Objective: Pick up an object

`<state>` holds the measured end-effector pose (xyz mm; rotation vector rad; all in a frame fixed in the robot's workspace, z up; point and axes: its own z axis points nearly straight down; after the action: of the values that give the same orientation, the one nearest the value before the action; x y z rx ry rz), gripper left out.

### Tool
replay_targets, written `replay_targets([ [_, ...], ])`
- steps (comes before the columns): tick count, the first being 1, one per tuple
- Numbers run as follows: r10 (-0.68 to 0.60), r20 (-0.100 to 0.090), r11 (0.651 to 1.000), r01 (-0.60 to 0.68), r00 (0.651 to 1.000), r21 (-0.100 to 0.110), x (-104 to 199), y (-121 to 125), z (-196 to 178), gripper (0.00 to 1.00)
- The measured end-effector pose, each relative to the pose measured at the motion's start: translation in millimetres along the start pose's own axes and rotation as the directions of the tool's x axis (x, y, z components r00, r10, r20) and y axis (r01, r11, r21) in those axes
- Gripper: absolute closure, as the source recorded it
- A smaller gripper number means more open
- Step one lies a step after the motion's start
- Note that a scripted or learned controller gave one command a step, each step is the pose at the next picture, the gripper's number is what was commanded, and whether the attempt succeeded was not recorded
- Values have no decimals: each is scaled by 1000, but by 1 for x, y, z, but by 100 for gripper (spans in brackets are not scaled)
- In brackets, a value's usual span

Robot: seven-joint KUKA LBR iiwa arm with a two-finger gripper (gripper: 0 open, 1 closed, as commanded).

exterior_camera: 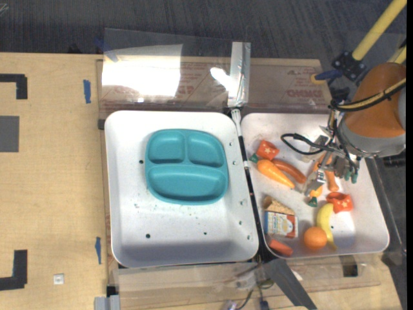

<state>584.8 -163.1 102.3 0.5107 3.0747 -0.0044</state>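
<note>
The right bin (371, 228) holds toy food: a carrot (275, 172), a red pepper piece (266, 150), a small carton (280, 223), an orange (315, 237), a banana (325, 216), a red piece (342, 203) and a small red item (280, 246) at the front. My gripper (319, 178) reaches down from the right into the middle of this bin, its tips just right of the carrot and above the banana. Cables and the wrist hide how the tips meet the objects.
The left bin (129, 231) bears a teal divided plate (187, 165). A clear plastic sheet (174, 76) stands behind both bins. The arm's orange band (381, 105) hangs over the right bin's back right corner. Wooden bench (48, 173) stretches to the left.
</note>
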Motion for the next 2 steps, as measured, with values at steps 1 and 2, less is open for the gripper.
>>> replay_targets([
  [1,165,-16,986,-165,986,1,14,0,13,0],
  [2,196,-13,981,-196,981,0,38,62,12,0],
])
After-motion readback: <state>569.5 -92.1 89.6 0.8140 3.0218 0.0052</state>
